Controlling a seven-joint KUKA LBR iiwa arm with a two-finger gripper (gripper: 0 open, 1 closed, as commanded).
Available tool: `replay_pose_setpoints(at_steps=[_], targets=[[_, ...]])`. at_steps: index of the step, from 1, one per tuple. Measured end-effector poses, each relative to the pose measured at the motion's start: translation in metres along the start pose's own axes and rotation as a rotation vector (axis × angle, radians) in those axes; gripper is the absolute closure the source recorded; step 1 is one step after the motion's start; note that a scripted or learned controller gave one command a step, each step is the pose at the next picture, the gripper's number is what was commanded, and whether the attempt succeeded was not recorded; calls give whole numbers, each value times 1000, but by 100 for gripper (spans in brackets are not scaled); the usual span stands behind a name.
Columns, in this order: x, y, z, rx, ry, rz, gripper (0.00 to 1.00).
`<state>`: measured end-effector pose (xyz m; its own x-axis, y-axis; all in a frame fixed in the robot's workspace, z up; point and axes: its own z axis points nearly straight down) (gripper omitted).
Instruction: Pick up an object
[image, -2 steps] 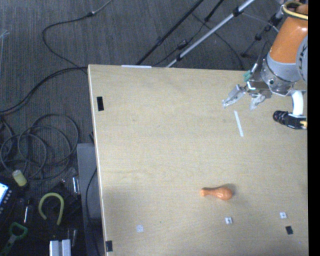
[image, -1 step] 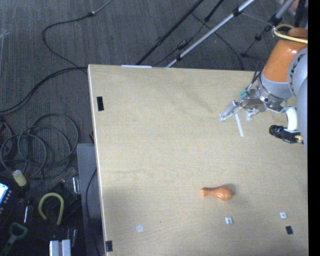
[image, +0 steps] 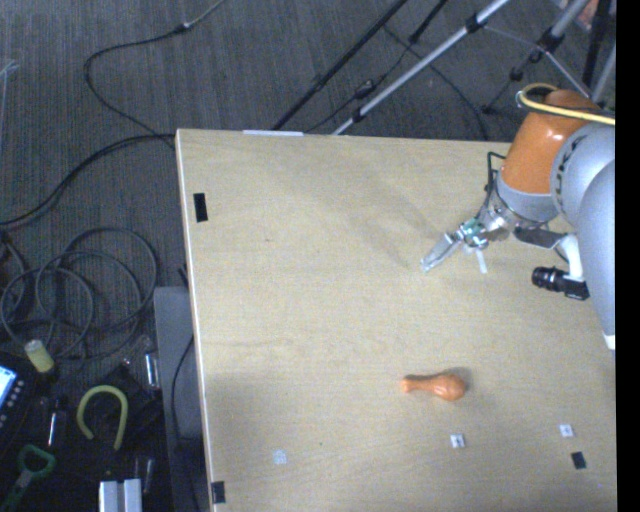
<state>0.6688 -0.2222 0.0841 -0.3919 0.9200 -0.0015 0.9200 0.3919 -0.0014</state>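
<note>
Centrally at upper right, the claw (image: 458, 250) hangs over the tan counter (image: 300, 300), its two thin pale fingers (image: 436, 258) splayed apart, released and grasping nothing. One finger points left and slightly down toward the middle of the surface; the other, shorter in this view, angles downward just beside it. Behind the claw, the wrist rises into the orange band (image: 540, 150), and the grey arm (image: 590, 220) runs off the right side, with a small black fitting (image: 558, 280) projecting from it. A yellow cable (image: 545, 93) loops over the top of the band.

The object, a small orange pear-shaped thing (image: 437, 385) with a narrow neck pointing left, lies flat on the counter well below the claw and apart from it, nearer the lower edge. Small square markers (image: 457, 440) dot the surface near it, and a black tab (image: 200, 207) sits by the left border.

Beyond the counter, dark carpet (image: 80, 100) carries coiled black cables (image: 80, 290), a yellow-green hooked tool (image: 102, 410), and grey tripod legs (image: 430, 55) along the top.
</note>
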Motion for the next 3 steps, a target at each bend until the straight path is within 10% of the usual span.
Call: replay_pose_setpoints(at_steps=[1,3], targets=[[0,1,-10,-1,-3,-1,100],[87,23,-84,-1,1,1,100]])
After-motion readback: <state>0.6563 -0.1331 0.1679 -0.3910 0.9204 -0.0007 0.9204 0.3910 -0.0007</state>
